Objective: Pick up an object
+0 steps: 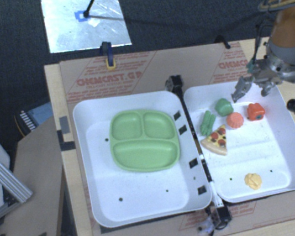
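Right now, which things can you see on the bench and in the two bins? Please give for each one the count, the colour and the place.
white bins: 2, white, side by side on the bench
divided plate: 1, light green, three compartments, in the left bin
pizza slice toy: 1, tan with red dots, right bin, near its left wall
long green toy: 1, green, right bin, just above the pizza slice
round green toy: 1, green, right bin, upper part
round toy: 1, salmon red, right bin, below the round green toy
red toy: 1, red-orange, right bin, right of the salmon one
yellow toy: 1, yellow, right bin, near the front wall
gripper: 1, grey, over the right bin's upper part, holding nothing
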Controlling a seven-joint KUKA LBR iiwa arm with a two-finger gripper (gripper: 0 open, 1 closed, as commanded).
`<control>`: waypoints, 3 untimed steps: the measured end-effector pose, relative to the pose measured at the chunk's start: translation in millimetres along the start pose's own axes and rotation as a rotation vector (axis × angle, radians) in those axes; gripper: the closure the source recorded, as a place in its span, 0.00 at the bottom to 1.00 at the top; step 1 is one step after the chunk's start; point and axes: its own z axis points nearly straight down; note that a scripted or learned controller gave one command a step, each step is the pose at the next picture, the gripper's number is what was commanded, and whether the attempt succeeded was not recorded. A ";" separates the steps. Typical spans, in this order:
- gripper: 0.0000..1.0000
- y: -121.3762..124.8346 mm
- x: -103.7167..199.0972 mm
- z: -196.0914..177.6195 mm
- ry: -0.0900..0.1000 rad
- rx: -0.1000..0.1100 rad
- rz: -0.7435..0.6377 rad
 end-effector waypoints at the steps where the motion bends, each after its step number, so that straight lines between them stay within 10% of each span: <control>1: 0.00 2.8 0.3 -7.4 -0.002 -0.012 -0.002; 3: 0.00 5.9 -7.8 111.9 -0.001 -0.010 -0.002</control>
